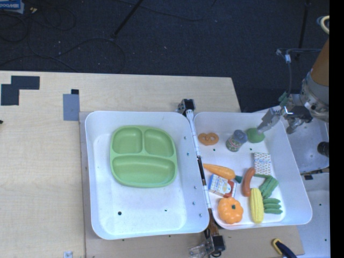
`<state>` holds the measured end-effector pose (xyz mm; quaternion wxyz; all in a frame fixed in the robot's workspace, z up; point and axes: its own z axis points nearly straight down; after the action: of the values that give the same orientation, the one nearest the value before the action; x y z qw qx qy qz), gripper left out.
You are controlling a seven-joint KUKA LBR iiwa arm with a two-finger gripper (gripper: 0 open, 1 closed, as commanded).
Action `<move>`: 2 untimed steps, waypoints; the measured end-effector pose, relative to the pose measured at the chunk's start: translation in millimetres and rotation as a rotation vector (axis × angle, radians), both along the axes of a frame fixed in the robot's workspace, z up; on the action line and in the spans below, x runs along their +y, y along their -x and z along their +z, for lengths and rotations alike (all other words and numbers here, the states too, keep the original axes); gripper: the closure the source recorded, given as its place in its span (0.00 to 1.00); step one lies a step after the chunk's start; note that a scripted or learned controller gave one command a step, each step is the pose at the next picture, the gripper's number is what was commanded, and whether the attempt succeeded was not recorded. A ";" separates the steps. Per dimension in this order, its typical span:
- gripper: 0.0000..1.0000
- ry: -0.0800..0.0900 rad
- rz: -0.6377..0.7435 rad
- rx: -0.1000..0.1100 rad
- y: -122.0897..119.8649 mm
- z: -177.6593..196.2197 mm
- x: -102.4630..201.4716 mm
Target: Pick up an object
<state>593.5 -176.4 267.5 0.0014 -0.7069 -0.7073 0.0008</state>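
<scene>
In the right bin (301,208), nearest the camera, an orange pumpkin (230,210) sits at the front edge with a yellow corn cob (257,205) upright-lengthwise just beside it and a cluster of green pods (270,196) against the cob's far side. A little further back lie a small printed carton (220,185), an orange carrot (219,171) angled toward the divider, a reddish sausage (248,181) and a small patterned packet (262,163). Further still are a brown pretzel (208,138), a small grey can (235,141) and a round green piece (255,135) close to the can. The left bin (97,208) holds a green divided plate (143,156), nothing visible in its compartments. At the far right corner of the right bin, the gripper (280,118) hangs over the rim, one finger (267,121) slanting down toward the round green piece; its tip looks very near or touching it, though contact is not certain. The fingers appear spread, and nothing lies between them. I judge this to be the approach stage: no object is lifted, all lie in the bin. The nearest candidate is the round green piece, and the next move calls for bringing the fingers astride it, clear of the can and the bin wall, before closing and lifting.
</scene>
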 end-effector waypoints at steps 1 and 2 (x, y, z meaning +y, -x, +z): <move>0.00 -0.002 -0.001 0.003 74.9 -148.6 18.3; 0.00 0.001 -0.002 -0.005 80.9 -178.6 8.4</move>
<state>512.6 -168.0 88.9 -0.0009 -0.7074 -0.7068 -0.0006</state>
